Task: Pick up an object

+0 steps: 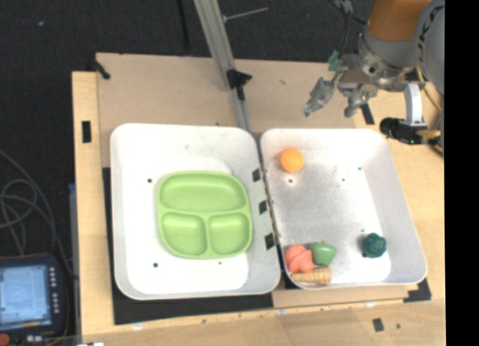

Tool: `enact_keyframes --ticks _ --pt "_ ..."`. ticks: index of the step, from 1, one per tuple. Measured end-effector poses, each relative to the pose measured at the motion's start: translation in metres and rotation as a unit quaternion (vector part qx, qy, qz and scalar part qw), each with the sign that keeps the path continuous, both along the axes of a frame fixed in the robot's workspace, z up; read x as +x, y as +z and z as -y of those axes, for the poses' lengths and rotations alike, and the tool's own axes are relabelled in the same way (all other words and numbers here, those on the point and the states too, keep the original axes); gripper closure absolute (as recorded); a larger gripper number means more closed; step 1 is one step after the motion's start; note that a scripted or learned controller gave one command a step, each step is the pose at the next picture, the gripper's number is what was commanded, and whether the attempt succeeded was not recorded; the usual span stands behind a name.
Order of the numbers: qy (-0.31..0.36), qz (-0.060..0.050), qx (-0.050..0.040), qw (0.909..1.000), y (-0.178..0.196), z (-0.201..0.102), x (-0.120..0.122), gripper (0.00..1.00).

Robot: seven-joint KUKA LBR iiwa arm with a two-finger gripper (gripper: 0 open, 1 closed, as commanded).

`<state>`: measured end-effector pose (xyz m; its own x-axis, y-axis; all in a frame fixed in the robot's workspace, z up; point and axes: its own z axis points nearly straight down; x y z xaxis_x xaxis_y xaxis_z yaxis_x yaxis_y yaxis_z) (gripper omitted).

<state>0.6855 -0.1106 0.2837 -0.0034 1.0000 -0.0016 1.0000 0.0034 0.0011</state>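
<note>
While the end effector [334,102] hangs open and empty above the right bin's [389,165] far rim, the orange ball [292,160] lies just below-left; a green tray [203,213] fills the left bin [135,187].

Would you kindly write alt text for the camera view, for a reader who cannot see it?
The arm's gripper, fingers open and holding nothing, hangs above the far edge of the right bin, which holds an orange ball, a dark green object and a small pink-and-green cluster. The left bin holds a green divided plate.
</note>
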Motion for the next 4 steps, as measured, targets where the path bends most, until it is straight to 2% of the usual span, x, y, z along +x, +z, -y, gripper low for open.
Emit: enact_keyframes --ticks 1,4 --pt "0.0 0.0 -0.0007 1.0 0.0 0.001 0.0 0.0" --pt "-0.002 -0.003 -0.0001 1.0 -0.183 0.009 -0.011 0.0"
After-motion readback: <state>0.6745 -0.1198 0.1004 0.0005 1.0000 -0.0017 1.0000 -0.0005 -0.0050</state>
